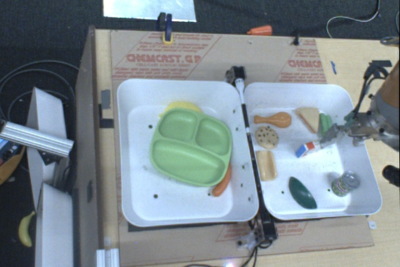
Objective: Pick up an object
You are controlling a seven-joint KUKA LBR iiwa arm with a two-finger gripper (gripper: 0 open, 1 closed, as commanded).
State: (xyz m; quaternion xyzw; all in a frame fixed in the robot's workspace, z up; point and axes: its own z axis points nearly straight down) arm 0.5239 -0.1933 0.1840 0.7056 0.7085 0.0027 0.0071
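Note:
The right bin (pixel 350 100) holds several small items: a tan drumstick (pixel 274 119), a chocolate-chip cookie (pixel 267 136), a tan wedge of bread (pixel 307 117), a green pickle (pixel 325 122), a red, white and blue tube (pixel 306 148), a pale bun (pixel 267 165), a dark green leaf-shaped piece (pixel 302 192) and a small silver can (pixel 344 184). My gripper (pixel 331 136) reaches in from the right, low over the bin, with its tip just right of the tube's white end and below the pickle.
The left bin (pixel 134 197) carries a green divided plate (pixel 190 147) lying over a yellow item (pixel 181 107), with an orange carrot-like stick (pixel 221 186) at its lower right. A black divider clamp (pixel 237 77) sits between the bins. The arm's body (pixel 384 112) overhangs the right bin's edge.

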